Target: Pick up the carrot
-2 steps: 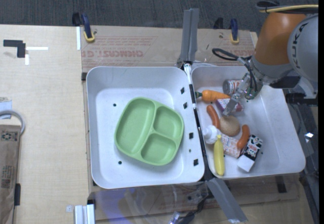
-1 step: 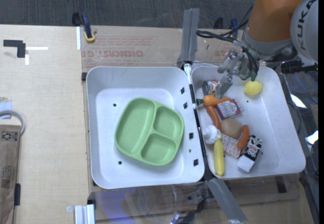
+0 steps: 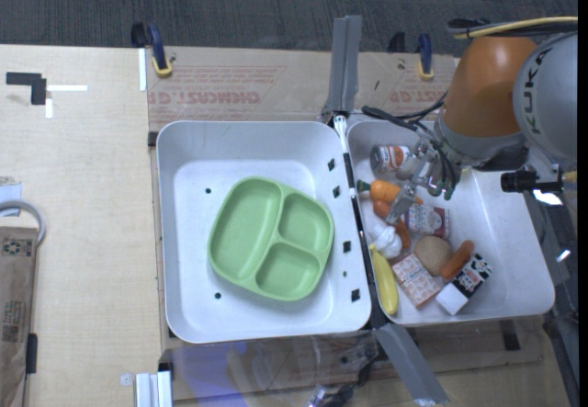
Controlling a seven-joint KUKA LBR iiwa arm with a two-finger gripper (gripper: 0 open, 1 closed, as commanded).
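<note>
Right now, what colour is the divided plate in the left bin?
Light green; the divided plate shows plainly in the camera view.

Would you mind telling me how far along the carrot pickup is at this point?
Done: the arm has reached into the right bin, with the end effector low over the clutter. In hand: it sits right at the carrot, which lies on the bin floor near the left wall; a grasp cannot be confirmed. Left: securing the carrot and lifting it clear.
</note>
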